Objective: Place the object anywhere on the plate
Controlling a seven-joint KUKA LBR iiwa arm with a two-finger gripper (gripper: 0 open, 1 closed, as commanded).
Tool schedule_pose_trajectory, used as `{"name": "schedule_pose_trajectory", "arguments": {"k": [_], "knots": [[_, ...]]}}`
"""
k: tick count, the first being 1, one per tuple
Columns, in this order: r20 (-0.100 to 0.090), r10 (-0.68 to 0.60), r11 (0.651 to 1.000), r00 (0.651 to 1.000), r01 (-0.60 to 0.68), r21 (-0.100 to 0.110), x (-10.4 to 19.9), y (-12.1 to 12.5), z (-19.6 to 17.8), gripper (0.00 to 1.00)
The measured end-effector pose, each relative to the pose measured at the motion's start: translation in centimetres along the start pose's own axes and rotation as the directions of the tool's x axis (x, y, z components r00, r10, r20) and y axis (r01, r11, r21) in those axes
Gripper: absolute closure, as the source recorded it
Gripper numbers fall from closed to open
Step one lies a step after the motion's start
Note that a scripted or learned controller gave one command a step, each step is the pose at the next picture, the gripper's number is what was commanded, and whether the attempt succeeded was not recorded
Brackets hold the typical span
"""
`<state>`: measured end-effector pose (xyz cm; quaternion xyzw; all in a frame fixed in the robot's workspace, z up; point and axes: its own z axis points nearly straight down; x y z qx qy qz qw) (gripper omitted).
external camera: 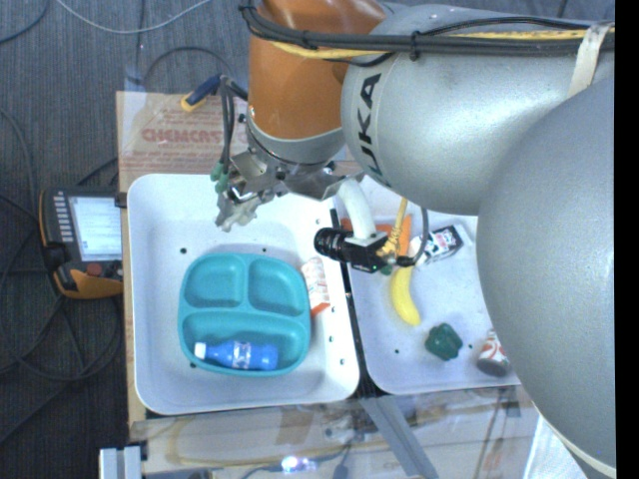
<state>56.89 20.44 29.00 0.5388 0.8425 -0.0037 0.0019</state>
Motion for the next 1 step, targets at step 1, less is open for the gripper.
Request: {"name": "schedule_pose_trajectory", "arguments": {"k": [1], "knots": [[0.000, -0.364, 0.931, 0.931, 0.364, -0.006, -0.15, 3.83, -6.05, 1.00]]}}
